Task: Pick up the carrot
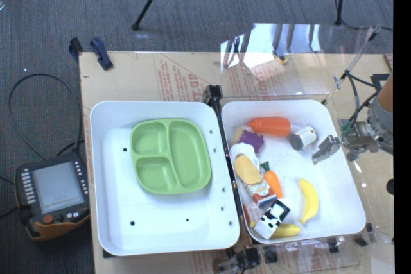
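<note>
Carrot, a small orange plastic one with a green top (272, 182), lies in the right shallow white bin (343, 202), towards its left side, between a tan bread-like toy (247, 169) and a yellow banana (309, 200). A larger orange cylinder-shaped toy (270, 126) rests near the bin's far wall, with a purple grape cluster (251, 140) just beside it and a grey-and-white can (303, 137) to its right. The grey metal gripper (326, 149) reaches in over the bin's right side, well apart from the carrot; whether its fingers are spread or pressed together, I cannot tell. The left shallow white bin (112, 215) holds a light green divided plate (171, 155). Both bins sit on the brown worktop (154, 77).
</note>
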You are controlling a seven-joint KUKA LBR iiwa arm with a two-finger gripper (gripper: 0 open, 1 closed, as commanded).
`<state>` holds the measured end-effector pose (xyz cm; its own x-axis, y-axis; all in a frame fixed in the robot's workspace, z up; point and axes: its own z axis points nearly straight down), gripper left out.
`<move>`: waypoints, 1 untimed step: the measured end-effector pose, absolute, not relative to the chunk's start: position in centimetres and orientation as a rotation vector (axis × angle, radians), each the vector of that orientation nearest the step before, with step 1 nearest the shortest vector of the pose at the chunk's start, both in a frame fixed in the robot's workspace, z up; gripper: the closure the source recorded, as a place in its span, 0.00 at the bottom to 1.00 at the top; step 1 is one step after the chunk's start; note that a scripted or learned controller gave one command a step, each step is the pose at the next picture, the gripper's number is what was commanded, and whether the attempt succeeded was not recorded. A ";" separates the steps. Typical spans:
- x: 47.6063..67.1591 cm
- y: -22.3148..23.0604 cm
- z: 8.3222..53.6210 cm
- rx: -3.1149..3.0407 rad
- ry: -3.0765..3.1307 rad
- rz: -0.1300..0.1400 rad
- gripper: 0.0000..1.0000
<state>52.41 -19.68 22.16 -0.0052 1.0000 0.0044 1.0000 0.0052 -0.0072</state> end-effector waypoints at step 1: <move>48.2 -13.0 10.2 -2.226 -2.198 0.005 0.00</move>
<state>48.18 -12.96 10.19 0.0129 0.9999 0.0068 0.9998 -0.0128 -0.0118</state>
